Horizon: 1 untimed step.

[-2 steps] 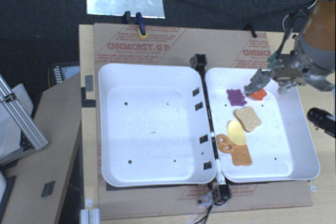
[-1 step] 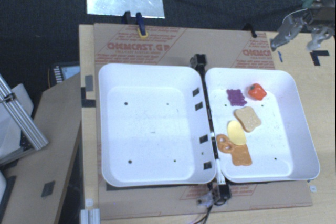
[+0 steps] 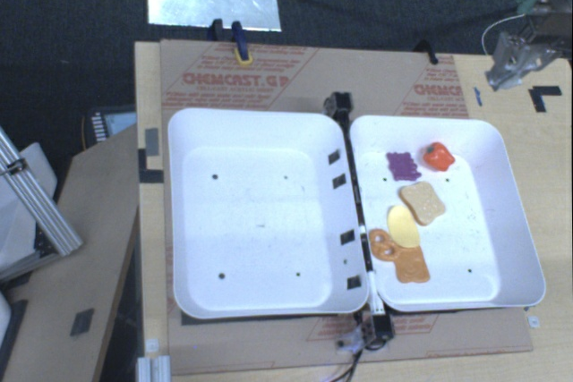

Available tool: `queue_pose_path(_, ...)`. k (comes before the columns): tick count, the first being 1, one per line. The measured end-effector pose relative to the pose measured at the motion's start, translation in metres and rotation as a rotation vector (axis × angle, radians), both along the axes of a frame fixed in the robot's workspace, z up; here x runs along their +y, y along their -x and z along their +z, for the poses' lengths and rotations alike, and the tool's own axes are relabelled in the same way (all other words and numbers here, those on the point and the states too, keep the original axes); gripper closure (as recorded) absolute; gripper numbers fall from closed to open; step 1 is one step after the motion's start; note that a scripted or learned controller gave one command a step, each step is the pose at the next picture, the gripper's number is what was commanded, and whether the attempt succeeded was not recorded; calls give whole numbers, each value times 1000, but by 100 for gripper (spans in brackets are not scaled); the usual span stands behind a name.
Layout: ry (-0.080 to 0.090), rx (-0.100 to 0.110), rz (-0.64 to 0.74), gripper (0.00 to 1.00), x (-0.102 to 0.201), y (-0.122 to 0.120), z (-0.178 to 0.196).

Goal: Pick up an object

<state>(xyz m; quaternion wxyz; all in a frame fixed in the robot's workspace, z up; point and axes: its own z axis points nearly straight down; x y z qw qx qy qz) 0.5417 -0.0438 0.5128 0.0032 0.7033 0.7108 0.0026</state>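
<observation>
1. Where the two bins meet at the bench's middle, the left bin (image 3: pixel 251 219) lies to one side and the right bin (image 3: pixel 483 228) holds all the objects.
2. A pretzel (image 3: pixel 383 245) and an orange-brown piece (image 3: pixel 413 266) sit nearest.
3. A yellow oval (image 3: pixel 404 226), long axis running near-left to far-right, touches the bread slice (image 3: pixel 423 202).
4. Farther: a purple piece (image 3: pixel 403 165), then a red-orange item (image 3: pixel 438 157).
5. The gripper (image 3: pixel 512 67) hangs beyond the far right corner; its opening cannot be told.

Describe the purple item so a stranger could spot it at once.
Look in the right bin, toward its far end. The purple item lies there, just left of the red-orange piece and above the bread slice. It is the sole purple thing.
</observation>
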Motion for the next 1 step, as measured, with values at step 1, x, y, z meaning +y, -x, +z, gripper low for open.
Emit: queue_pose_path(1,0,22,-17,100,-79,14,-178)
